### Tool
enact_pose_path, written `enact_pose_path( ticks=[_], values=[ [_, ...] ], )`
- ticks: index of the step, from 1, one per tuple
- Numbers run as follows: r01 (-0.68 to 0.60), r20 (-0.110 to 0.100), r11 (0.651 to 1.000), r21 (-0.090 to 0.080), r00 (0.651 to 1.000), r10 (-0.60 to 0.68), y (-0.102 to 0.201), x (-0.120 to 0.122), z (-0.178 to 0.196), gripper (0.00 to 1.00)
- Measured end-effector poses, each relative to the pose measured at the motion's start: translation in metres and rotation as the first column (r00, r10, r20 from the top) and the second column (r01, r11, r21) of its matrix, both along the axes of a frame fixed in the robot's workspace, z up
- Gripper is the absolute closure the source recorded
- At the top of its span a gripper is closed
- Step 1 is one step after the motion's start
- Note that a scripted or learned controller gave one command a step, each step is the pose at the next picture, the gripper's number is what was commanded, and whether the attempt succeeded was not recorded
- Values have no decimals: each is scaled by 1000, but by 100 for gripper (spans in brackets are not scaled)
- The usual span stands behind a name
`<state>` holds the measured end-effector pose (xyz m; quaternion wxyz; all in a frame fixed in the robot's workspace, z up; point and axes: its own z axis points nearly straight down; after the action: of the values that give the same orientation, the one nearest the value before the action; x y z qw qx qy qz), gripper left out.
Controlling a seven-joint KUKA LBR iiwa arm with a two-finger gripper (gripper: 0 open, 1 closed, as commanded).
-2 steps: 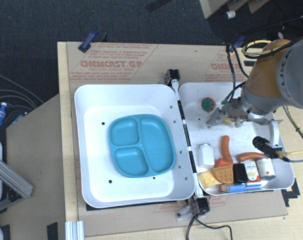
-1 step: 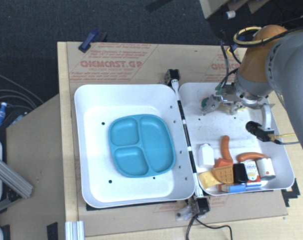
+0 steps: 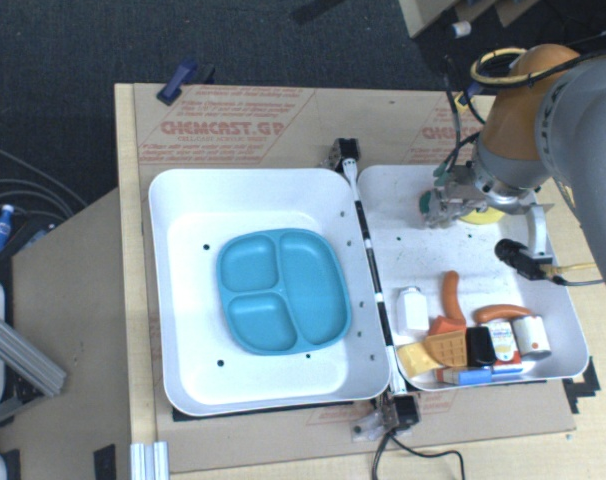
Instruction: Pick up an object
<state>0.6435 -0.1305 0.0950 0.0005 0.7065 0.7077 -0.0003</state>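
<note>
Two shallow white plastic bins: left bin, right bin. One light-blue three-compartment plastic plate in the left bin. Right bin: two orange sausage-shaped toys, one small white bottle, one tan cracker-like square, one black block, one blue marker-like stick, one small can, one yellow item partly hidden.

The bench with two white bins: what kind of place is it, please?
Probably a robotics lab test bench. A grey arm with a gripper reaches over the right bin of small toy-like items, the left bin holds a blue divided plate, and loose cables lie on the carpet.
</note>
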Motion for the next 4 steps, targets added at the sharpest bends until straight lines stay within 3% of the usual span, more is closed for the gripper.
enact_pose_path(
  ticks=[1, 2, 3, 4],
  values=[
    [0, 0, 1000, 0, 1000, 0, 0, 0, 0, 0],
    [0, 1, 1000, -1, 1000, 0, 0, 0, 10, 100],
    [0, 1, 1000, -1, 1000, 0, 0, 0, 10, 0],
    [5, -17, 1000, 3, 1000, -5, -10, 19, -13, 0]
  ],
)
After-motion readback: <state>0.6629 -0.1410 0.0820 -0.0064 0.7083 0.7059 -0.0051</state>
